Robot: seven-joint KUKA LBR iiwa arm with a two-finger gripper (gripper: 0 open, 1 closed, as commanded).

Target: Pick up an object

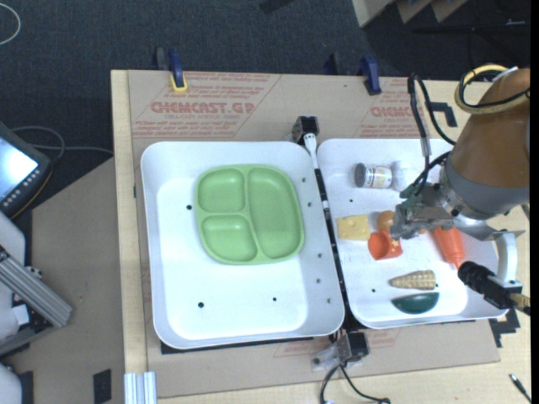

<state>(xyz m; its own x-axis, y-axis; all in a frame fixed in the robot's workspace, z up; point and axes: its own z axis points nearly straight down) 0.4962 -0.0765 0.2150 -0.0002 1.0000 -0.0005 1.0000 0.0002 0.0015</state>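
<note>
I am hanging my gripper (402, 224) over the red toy (384, 245) lying in the right bin (354, 301) beside the yellow cheese wedge (354, 227), and, my jaws' state unclear, it looks light, smooth, best pinched across its middle.

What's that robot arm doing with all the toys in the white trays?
The robot arm's gripper is down in the right bin, just above a small red toy and a yellow cheese wedge. It is trying to pick something up, but I can't tell if it has hold of anything. An orange carrot and a cone lie nearby. The left bin holds a green divided plate.
</note>
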